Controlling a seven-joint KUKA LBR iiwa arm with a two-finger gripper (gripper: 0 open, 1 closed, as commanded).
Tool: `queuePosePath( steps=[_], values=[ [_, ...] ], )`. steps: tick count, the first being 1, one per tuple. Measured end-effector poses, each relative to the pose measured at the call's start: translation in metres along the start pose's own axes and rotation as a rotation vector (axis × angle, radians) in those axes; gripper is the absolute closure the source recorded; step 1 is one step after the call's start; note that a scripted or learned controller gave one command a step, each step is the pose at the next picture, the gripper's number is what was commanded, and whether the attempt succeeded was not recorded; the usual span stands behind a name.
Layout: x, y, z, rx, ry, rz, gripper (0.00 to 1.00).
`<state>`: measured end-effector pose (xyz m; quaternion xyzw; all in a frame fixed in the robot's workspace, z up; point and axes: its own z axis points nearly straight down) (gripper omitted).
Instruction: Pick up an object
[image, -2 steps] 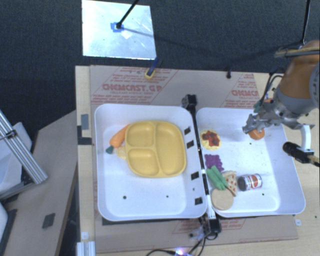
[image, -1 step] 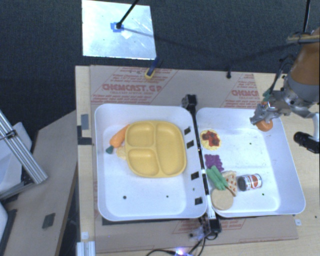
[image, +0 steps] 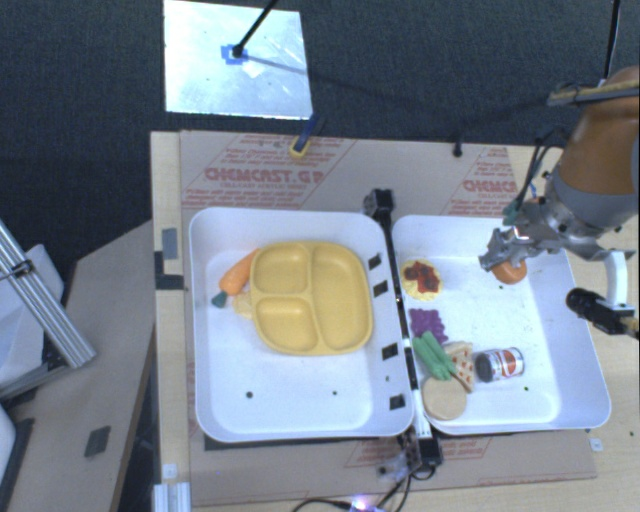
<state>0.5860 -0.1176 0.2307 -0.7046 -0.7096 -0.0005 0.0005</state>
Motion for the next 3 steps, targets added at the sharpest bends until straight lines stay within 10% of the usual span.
queuePosePath(
  steps=[2, 3],
  values=[
    [0.064, -0.087, -0.001, 0.002, 0.000, 0.001, 1.00],
    [0.081, -0.085, 0.007, -0.001, -0.001, 0.001, 1.00]
  ],
)
